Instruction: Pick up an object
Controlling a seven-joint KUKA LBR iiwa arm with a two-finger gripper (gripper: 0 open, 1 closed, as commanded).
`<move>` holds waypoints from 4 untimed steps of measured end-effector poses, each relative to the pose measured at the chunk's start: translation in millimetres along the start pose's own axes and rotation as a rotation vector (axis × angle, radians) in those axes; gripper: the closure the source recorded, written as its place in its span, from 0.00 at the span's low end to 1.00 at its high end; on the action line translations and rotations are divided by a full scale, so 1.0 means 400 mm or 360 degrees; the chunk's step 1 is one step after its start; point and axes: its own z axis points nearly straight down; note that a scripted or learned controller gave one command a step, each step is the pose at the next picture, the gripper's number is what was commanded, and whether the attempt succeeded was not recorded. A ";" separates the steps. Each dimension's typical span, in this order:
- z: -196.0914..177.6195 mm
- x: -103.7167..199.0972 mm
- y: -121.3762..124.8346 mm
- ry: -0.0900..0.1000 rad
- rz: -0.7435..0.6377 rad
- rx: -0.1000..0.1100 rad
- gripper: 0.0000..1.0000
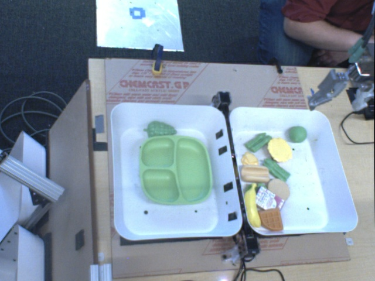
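Note:
The right bin (334, 186) holds several toy foods, mostly along its left side. Among them are a green ball (297, 134), a yellow round piece (279, 150), a green pod (258, 141), a tan roll (255, 173), a banana (252, 206) and a waffle (271, 219). My gripper (324, 91) hangs above the bench beyond the right bin's far right corner, up and to the right of the green ball. It is apart from every object and nothing is seen in it.
The left bin (126, 157) holds a green divided plate (176, 170) and a green leafy toy (160, 129) at the plate's far edge. A black divider (229, 157) runs between the bins. A person in red (328, 7) sits behind the bench at the upper right.

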 end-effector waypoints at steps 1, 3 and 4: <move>0.000 0.000 0.000 0.0000 0.0000 0.0000 0.00; 0.000 0.000 0.000 0.0000 0.0000 0.0000 0.00; 0.000 0.000 0.000 0.0000 0.0000 0.0000 0.00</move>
